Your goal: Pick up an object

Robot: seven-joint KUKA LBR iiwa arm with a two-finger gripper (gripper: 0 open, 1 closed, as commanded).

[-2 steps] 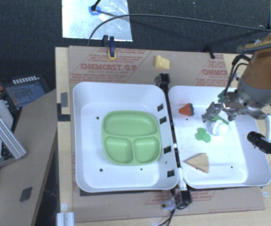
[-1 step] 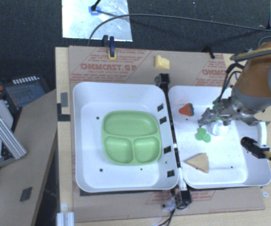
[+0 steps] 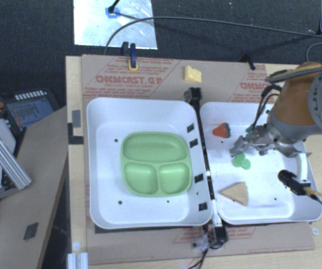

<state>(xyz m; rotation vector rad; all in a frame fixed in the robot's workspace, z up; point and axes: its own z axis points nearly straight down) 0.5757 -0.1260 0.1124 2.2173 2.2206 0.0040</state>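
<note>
Objects for picking lie in the right bin (image 3: pixel 287 209). The left bin (image 3: pixel 107 206) holds a green tray (image 3: pixel 155 164) with three compartments. The arm (image 3: pixel 306 102) reaches in over the right bin, and its gripper (image 3: pixel 240 148) hangs just above a small green piece (image 3: pixel 241 161); whether it is spread or pressed together cannot be told. A tan wedge (image 3: pixel 236 193) lies near the bin's front, a red piece (image 3: pixel 222 130) towards the back. A yellow block (image 3: pixel 192 74) sits on the board behind both bins.
</note>
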